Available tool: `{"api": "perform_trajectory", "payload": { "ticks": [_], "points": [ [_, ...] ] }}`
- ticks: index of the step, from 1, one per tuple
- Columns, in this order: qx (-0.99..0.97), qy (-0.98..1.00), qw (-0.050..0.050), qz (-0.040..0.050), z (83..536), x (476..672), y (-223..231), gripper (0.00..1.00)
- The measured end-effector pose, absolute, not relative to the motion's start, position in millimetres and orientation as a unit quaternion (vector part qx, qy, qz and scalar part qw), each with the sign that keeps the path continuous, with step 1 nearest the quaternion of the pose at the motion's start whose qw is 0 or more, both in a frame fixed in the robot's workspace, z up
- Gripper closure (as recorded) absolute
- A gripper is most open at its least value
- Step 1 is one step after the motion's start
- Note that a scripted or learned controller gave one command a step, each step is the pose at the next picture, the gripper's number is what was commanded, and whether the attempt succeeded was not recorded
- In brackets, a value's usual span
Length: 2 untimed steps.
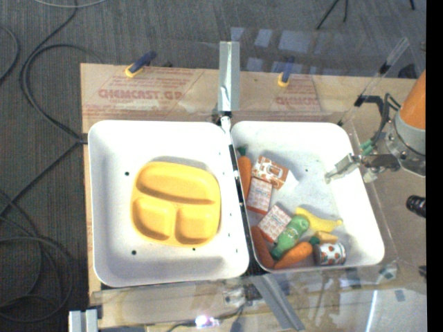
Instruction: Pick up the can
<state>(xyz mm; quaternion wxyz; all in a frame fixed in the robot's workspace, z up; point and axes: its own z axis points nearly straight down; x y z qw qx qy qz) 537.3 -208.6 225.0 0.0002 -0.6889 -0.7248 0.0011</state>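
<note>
Left bin: yellow divided tray, bare white floor all round it. Right bin: can lying near front-right corner, w/ carrot, green bottle, banana, small cartons; back-right floor bare. Gripper over right rim, holding nothing, can't tell its state.

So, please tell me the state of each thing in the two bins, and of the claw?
Can: on its side, right bin's near corner, not held.
Yellow tray: flat in left bin, compartments bare.
Carrot: lying beside the can.
Claw: above right bin's far right side, holding nothing.
</note>
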Motion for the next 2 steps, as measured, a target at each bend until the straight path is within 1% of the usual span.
{"api": "perform_trajectory", "payload": {
  "ticks": [1,2],
  "points": [
    [-0.689,-0.725,0.0,0.001,225,537.3,-209,0.0],
    [-0.741,-0.671,0.002,0.0003,100,506.7,-203,0.0]
  ]
}}
